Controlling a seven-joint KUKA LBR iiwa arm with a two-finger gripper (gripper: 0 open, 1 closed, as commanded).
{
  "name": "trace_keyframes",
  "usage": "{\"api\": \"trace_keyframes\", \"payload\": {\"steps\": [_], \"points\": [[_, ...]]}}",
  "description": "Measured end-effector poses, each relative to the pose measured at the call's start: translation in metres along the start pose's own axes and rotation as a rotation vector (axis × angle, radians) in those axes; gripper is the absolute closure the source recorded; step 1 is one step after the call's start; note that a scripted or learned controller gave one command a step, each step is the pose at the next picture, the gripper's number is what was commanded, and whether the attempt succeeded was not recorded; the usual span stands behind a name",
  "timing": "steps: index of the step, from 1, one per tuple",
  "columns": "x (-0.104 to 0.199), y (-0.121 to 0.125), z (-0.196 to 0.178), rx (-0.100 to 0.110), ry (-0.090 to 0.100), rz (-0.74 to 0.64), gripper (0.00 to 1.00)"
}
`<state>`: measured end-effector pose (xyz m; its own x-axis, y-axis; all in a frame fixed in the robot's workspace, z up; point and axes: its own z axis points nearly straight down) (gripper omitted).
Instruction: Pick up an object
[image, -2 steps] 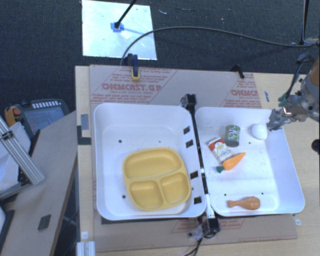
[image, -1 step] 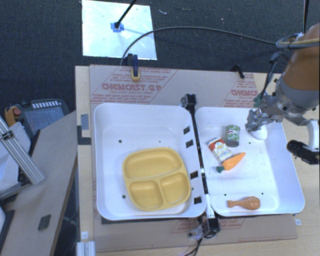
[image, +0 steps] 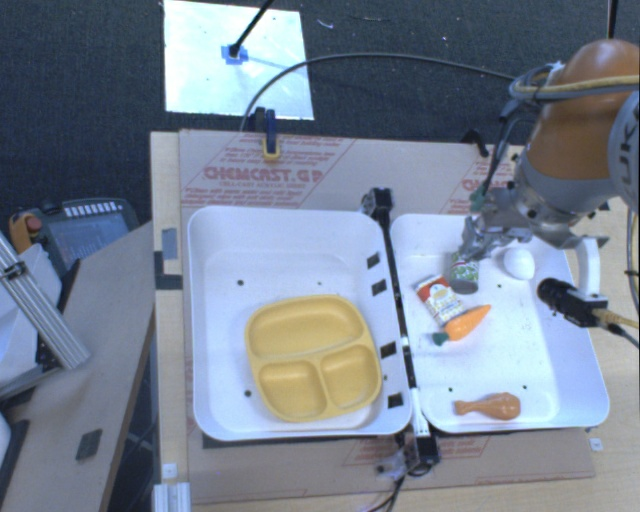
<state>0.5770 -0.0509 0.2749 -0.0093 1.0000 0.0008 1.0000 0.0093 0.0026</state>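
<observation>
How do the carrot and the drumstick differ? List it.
Colour: the carrot is bright orange with a green tip; the drumstick is dull tan.
Pose: the carrot lies at a slant; the drumstick lies almost level across the view.
Place: the carrot touches a small carton; the drumstick lies alone near the front rim.
Both lie in the right bin.

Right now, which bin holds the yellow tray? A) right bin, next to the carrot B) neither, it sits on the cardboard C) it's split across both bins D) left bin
D: the yellow tray lies flat inside the left bin, while the carrot lies in the right bin.
</observation>
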Motion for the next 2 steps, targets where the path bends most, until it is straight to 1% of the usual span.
{"api": "trace_keyframes", "payload": {"steps": [1, 2], "points": [[0.056, -0.01, 0.008, 0.001, 0.001, -0.001, 1.0], [0.101, -0.015, 0.021, 0.002, 0.001, 0.0, 1.0]]}}
